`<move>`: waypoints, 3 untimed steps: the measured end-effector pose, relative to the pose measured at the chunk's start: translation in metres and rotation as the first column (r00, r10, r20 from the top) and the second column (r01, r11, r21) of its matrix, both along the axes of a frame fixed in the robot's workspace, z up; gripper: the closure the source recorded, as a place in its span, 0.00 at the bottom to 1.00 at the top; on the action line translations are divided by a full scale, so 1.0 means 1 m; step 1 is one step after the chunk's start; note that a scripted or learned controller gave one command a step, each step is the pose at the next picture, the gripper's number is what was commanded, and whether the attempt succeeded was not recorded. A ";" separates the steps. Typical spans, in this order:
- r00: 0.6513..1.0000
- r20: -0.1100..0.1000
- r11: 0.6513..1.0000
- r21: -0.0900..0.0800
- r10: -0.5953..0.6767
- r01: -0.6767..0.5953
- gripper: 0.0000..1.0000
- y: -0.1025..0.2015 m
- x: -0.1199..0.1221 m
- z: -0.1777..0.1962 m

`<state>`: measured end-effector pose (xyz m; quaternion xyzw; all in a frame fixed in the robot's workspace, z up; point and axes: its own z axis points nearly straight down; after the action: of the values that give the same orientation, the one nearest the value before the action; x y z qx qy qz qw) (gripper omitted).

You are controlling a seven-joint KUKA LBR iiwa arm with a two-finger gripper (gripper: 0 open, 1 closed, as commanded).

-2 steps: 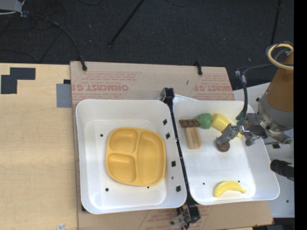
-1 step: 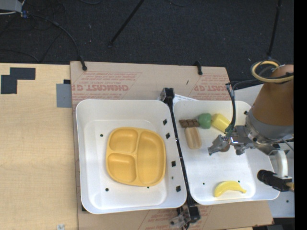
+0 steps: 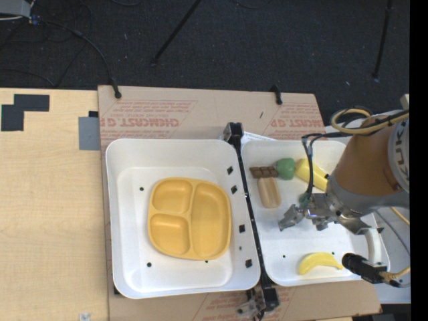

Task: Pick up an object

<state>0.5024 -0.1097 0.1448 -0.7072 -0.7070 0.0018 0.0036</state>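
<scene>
Step in hand: approach/selection; nothing lifted yet. The gripper [image 3: 292, 217] sits low inside the right bin [image 3: 267, 259], near its centre, w/ the arm [image 3: 364, 172] reaching in from the right edge. Gripper state: cannot tell whether spread or clenched; no obj. visible in it.

Candidate objs., right bin:
- tan block [image 3: 269, 192], just beyond the gripper toward the far edge
- brown bar [image 3: 263, 172], near the far-left corner, touching or nearly touching the green ball [image 3: 285, 168]
- yellow obj. [image 3: 311, 172], partly hidden by the arm
- banana [image 3: 319, 263], by the near edge

Left bin [image 3: 127, 246] carries a yellow divided plate [image 3: 190, 218], approx. centred.

Next move (est.): nearest target is prob. the tan block. Req.: centre over it, align across its narrow side, descend, close, then verify the hold before lifting.
</scene>
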 end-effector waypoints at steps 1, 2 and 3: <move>1.000 0.001 1.000 0.000 0.000 0.000 0.00 0.001 -0.001 -0.053; 1.000 0.000 1.000 0.000 -0.004 0.004 1.00 0.000 -0.001 -0.041; 1.000 0.007 1.000 -0.002 -0.003 0.003 1.00 -0.008 -0.005 0.004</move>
<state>0.4970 -0.1179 0.1488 -0.7083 -0.7060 0.0002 0.0004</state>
